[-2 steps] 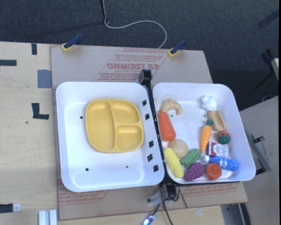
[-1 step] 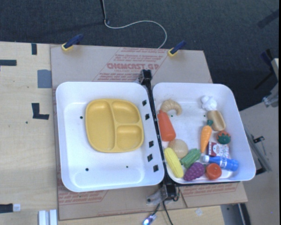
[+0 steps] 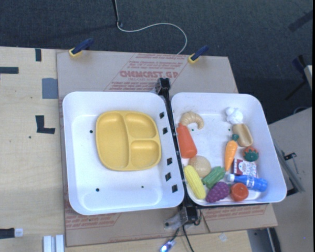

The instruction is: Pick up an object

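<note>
Below, I see two white bins on the counter (image 3: 21, 156). Left bin (image 3: 76, 193): a yellow divided plate (image 3: 128, 140). Right bin (image 3: 262, 125): toy foods, with a croissant (image 3: 192, 119) at 11 o'clock, corn (image 3: 195, 181) at 7, a carrot (image 3: 230, 155) near centre. Tool state: I cannot tell.

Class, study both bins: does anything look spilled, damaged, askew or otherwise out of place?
Nothing stands out. The yellow divided plate lies flat in the left bin, turned slightly askew to its walls. The toy foods, such as the corn and carrot, lie jumbled but inside the right bin.
</note>
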`<state>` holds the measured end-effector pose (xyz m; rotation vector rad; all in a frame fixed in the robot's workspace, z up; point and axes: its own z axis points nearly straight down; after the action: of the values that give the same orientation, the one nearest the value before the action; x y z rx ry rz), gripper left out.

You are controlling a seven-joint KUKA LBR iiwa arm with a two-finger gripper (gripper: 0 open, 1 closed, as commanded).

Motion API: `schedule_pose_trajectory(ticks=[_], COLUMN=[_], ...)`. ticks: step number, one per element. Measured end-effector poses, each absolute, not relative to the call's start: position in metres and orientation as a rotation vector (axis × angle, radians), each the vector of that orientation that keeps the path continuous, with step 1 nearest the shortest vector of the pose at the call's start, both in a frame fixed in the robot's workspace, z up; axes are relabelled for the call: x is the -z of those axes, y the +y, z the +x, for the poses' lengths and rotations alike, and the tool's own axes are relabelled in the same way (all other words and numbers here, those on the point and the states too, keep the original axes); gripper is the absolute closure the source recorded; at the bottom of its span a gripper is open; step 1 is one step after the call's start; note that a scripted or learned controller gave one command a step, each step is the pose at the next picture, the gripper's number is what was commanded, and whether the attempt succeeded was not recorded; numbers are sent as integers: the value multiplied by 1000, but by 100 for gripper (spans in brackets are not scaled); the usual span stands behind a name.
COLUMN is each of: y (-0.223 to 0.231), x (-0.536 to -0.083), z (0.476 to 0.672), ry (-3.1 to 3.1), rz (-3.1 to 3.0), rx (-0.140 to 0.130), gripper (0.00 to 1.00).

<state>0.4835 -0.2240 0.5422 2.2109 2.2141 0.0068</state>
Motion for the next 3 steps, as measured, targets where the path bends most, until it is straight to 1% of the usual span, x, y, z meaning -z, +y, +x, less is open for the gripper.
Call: schedule_pose_trajectory(ticks=[1,2,3], y=[-223,-224,-223], x=[-389,-544,-412], z=[490,484,483], ry=[2230,2210,2229], rz=[2232,2207,2231], rx=[11,-10,10], gripper=[100,100,100])
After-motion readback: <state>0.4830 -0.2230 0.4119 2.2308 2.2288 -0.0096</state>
